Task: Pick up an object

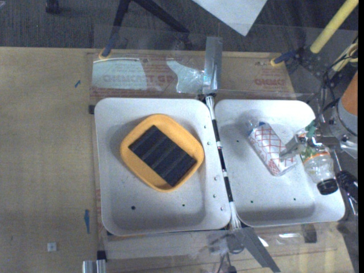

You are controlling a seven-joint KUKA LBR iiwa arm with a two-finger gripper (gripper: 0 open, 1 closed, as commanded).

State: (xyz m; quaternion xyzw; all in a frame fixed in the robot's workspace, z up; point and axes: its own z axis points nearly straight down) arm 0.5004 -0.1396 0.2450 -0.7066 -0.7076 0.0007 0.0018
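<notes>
Finger state cannot be told at gripper (310, 144); red-patterned packet (272, 148) is seen just left, long axis diagonal.

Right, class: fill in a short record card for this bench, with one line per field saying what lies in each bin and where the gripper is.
left bin: orange pad with a dark ribbed panel, lying flat
right bin: red-and-white checked packet; clear plastic bottle with a dark cap at the right rim
gripper: over the right bin, between packet and bottle
grip: cannot tell
</notes>
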